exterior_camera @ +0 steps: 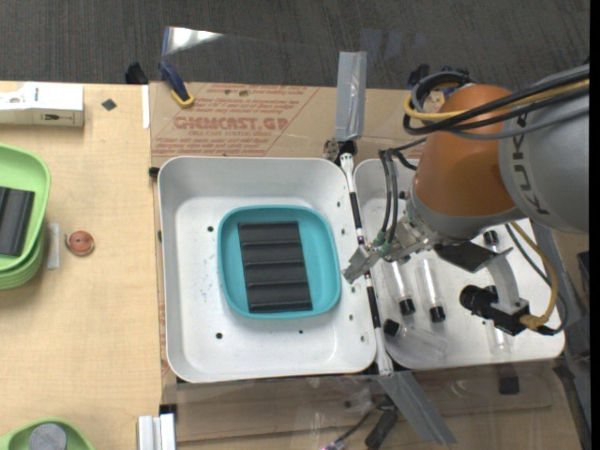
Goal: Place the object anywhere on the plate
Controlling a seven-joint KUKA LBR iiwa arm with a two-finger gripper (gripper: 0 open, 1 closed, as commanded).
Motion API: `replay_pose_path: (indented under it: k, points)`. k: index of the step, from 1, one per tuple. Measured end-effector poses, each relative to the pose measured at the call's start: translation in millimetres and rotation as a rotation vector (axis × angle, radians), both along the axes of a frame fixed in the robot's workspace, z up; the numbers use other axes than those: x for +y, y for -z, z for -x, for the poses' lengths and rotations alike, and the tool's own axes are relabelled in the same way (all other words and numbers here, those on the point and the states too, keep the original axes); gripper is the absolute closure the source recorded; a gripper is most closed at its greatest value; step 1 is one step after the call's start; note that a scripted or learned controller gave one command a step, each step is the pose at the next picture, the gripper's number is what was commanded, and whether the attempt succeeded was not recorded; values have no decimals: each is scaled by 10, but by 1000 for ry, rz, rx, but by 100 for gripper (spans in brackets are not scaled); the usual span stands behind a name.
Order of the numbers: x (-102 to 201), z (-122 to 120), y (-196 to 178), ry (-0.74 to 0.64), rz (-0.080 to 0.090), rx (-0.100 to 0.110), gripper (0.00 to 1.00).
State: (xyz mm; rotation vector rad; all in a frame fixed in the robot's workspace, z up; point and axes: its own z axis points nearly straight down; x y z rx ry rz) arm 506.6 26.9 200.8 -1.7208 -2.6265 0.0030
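A teal plate (231,268) lies in the middle of the left white bin (187,345). A black ribbed block (275,265) rests flat on the plate and covers most of its centre. My gripper (367,259) hangs below the orange wrist band, over the wall between the two bins, just right of the plate. The wrist hides its tips. In the right bin (539,345), several clear tubes with black caps (407,295) lie under and beside the gripper.
A green bowl (23,251) holding a dark item sits at the far left of the bench, with a small orange disc (81,243) beside it. A white box (42,106) and a cardboard sheet (234,112) lie behind the bins.
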Motion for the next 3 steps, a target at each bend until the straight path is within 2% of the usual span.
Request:
replay_pose_path:
  k: [1,2,3]
  points:
    - [379,-207,-772,37,1,-1,0]
    - [373,-212,-848,35,4,2,100]
    - [539,-475,104,-78,1,1,100]
